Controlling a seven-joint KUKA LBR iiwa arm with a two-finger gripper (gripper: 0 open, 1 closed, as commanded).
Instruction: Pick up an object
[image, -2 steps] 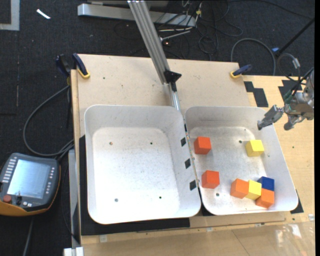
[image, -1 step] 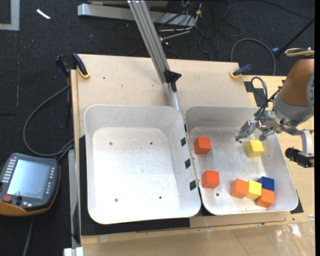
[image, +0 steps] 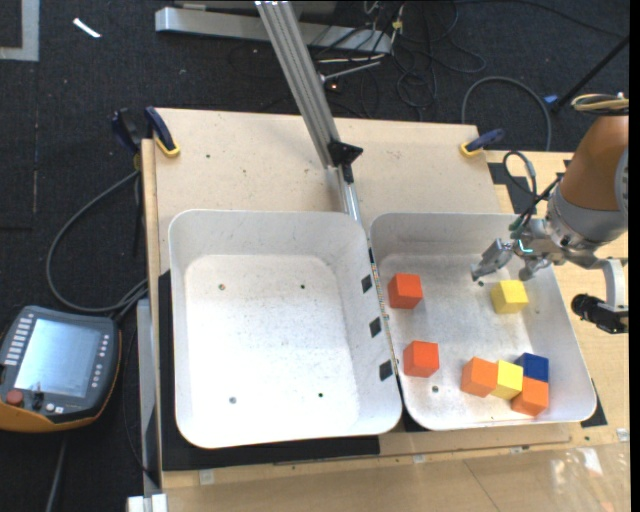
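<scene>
Reaching in from the right, the claw (image: 510, 262) hangs over the far part of the right bin (image: 440, 232), its two fingers spread apart with nothing between them. I see the yellow cube (image: 510, 295) just on the near side of the fingertips; from my screen I cannot tell whether a fingertip touches it or only hovers close above. The arm's orange band (image: 597, 160) and grey wrist sit over the bin's right rim.

Other blocks lie in that same bin. One orange cube (image: 405, 290) sits toward the left wall, level with the yellow one and well apart from it. A second orange cube (image: 421, 357) lies nearer to me, also on the left side. In the near right corner I count a tight cluster: an orange block (image: 480, 376), a yellow block (image: 509, 377) touching it, a blue block (image: 534, 365) behind, and another orange block (image: 531, 397) at the nearest edge.

The left bin (image: 265, 320) sits beside it on the bench (image: 250, 160), their walls meeting in the middle. A teach pendant (image: 55, 365) rests on the floor to the left.
</scene>
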